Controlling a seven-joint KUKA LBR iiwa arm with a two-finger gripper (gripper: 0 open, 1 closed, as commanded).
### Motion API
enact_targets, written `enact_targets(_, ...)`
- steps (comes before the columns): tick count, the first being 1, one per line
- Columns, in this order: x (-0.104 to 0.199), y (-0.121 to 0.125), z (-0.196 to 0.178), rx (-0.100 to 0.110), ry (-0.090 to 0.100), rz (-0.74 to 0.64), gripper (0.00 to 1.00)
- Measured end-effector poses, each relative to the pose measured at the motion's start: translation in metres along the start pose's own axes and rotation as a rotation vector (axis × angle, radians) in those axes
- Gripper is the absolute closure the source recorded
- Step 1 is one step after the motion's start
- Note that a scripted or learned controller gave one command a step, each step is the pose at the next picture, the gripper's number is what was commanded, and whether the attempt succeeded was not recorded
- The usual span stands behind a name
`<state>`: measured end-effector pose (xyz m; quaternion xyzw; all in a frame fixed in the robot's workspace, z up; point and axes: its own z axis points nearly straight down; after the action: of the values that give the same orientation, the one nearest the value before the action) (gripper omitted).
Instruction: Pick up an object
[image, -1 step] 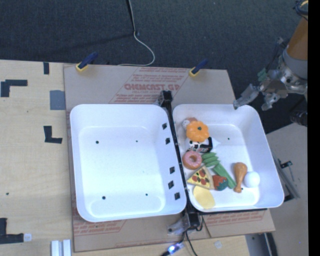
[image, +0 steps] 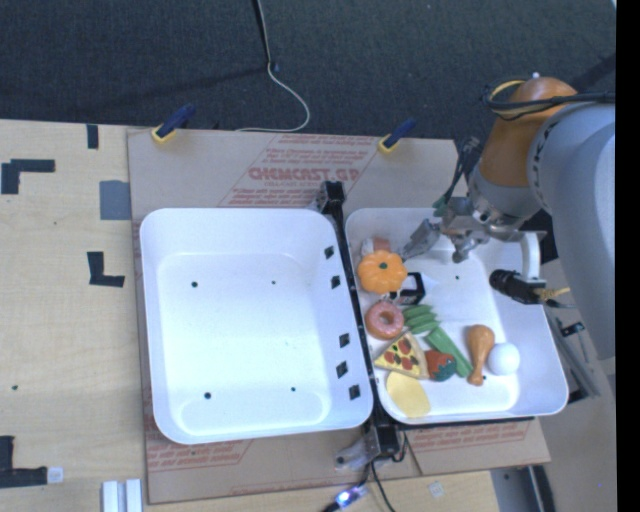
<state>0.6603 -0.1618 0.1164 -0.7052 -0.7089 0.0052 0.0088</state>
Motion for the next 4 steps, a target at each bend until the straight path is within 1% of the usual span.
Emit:
enact_targets(1,0.026,0.005,0.011,-0.017,-0.010,0.008,0.00)
enact_targets(2,0.142,0.009,-0.069,-0.022,-0.002,-0.007,0.00)
enact_targets(3,0.136,0.006,-0.068,-0.006,-0.006,-0.001,1.00)
enact_targets(4,0.212,0.002,-0.407,-0.031,-0.005,-0.002,1.00)
